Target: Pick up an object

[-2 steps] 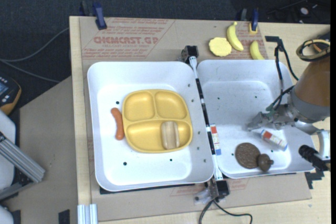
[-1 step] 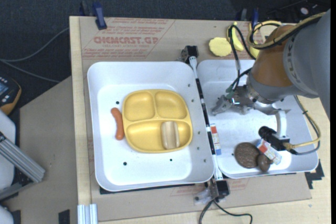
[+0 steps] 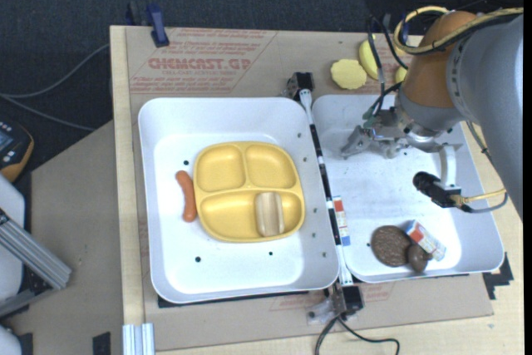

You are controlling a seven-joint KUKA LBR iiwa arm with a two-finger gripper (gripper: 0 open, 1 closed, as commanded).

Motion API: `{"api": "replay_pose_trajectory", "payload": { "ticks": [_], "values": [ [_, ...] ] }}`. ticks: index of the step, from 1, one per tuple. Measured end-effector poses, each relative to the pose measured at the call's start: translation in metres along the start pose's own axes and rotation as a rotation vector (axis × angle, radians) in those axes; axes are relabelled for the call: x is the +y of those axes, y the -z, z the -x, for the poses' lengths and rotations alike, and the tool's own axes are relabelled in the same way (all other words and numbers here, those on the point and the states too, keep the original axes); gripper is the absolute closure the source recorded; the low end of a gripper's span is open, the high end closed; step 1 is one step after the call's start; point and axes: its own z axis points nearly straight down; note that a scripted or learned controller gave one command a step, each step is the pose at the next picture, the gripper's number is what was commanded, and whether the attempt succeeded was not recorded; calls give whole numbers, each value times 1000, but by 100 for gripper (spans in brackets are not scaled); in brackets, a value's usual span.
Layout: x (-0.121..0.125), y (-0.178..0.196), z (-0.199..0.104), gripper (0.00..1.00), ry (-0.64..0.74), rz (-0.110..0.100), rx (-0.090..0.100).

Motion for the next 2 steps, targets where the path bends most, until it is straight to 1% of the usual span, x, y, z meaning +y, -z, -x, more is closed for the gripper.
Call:
{"api": "replay_pose_trajectory", "payload": {
  "ticks": [1,2],
  "values": [
    [-22,0,57,0,-7,-8,3],
    [51,0,33,0,3,2,1]
  ]
}}
